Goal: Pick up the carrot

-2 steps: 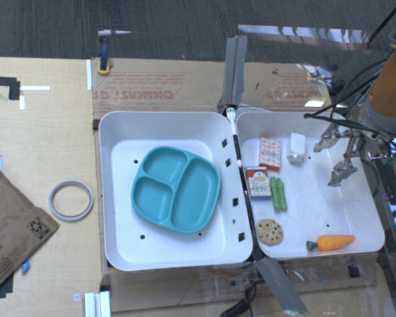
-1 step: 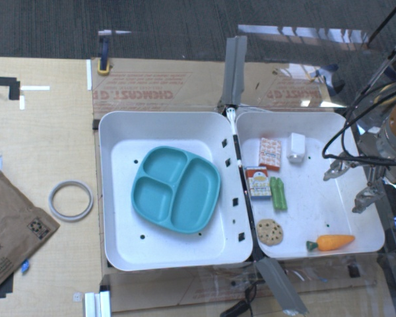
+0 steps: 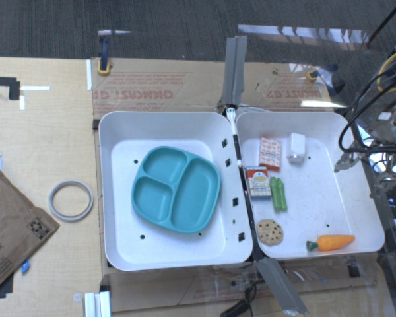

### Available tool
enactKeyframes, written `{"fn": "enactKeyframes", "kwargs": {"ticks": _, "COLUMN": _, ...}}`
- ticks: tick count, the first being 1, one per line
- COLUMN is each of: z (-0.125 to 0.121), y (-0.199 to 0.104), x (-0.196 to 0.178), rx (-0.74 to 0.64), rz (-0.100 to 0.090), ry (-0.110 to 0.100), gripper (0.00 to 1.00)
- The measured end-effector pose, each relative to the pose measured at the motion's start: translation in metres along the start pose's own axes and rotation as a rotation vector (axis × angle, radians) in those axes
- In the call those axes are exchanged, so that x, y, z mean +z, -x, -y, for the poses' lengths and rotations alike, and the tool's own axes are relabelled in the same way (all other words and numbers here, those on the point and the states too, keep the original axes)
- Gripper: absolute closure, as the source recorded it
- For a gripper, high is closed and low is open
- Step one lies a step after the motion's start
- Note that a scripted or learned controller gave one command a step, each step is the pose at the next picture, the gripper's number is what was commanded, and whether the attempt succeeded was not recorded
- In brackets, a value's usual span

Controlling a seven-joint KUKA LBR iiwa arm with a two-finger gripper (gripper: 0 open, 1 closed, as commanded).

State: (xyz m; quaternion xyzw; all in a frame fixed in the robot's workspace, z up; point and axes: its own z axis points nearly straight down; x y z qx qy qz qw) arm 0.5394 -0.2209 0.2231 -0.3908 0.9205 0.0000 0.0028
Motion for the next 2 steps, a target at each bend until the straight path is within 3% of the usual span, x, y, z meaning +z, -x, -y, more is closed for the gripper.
{"fn": "enactKeyframes", "kwargs": {"ticks": 1, "z": -0.0265, "y": -0.0022, "x": 0.0593, "rx": -0.123, "rz": -0.001, "ry": 0.003, "gripper": 0.0}}
{"fn": "enactKeyframes", "kwargs": {"ticks": 2, "z": -0.0261, "y": -0.0004, "x": 0.0501, "rx": -0.118, "rz": 0.003, "ry": 0.002, "gripper": 1.0}}
